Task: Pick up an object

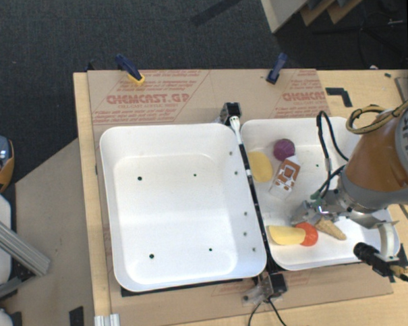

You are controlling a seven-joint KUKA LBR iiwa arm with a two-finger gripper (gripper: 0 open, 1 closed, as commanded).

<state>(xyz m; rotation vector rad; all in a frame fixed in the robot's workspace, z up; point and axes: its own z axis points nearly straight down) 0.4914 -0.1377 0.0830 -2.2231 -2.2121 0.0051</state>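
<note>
The right bin [343,254] holds several objects. A purple ball [284,149] lies near its back, with a yellow rounded piece [261,166] and a small white and brown box [285,175] just in front of it. Near the front wall lie a yellow banana-like piece [284,235], a red round object [308,235] touching it, and a tan piece [332,230]. My gripper [315,213] hangs low in the right bin, just above and behind the red object and the tan piece. Nothing visibly sits in its grasp.
The left bin [118,217] stands beside the right one, a black divider strip [249,184] between them. The grey and orange arm [380,168] covers the right bin's right side. Blue clamps [130,69] [277,68] grip the cardboard's back edge.
</note>
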